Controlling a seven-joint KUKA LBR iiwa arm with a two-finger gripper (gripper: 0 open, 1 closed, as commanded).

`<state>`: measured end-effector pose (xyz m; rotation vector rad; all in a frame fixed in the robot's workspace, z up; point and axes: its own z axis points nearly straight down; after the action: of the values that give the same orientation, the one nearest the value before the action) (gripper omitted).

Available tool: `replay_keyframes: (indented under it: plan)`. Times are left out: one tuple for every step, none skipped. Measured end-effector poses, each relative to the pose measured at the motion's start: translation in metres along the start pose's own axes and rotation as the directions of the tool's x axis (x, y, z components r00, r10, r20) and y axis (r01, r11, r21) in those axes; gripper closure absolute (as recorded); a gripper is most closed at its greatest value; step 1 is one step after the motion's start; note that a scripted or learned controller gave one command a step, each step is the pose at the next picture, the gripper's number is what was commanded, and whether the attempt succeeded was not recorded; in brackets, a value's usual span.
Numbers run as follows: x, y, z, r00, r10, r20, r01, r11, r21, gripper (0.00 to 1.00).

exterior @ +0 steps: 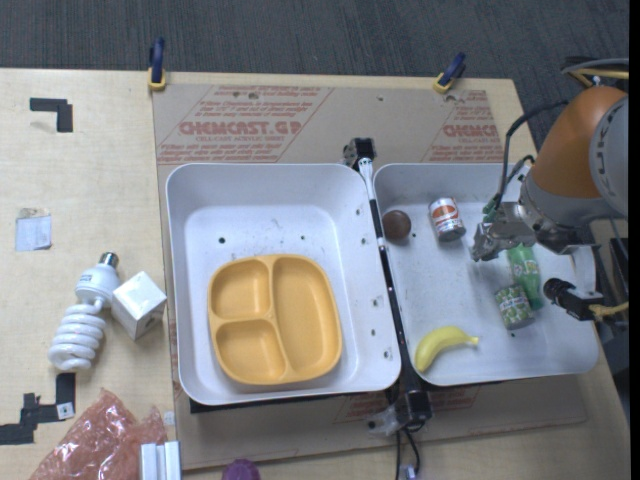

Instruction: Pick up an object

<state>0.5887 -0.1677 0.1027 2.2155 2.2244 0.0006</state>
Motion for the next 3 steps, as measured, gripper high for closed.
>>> replay_keyframes:
  plan:
    - [0.0,0.0,0.0,1.0,0.0,0.0,0.0,1.0,0.0,0.0]
    - [0.051,-0.061,0.01,1.0,0.005,-0.001,-0.005,1.0,0.002,0.0]
    - [0.051,-0.06,0.001,1.0,0.006,-0.001,-0.006,1.0,0.0,1.0]
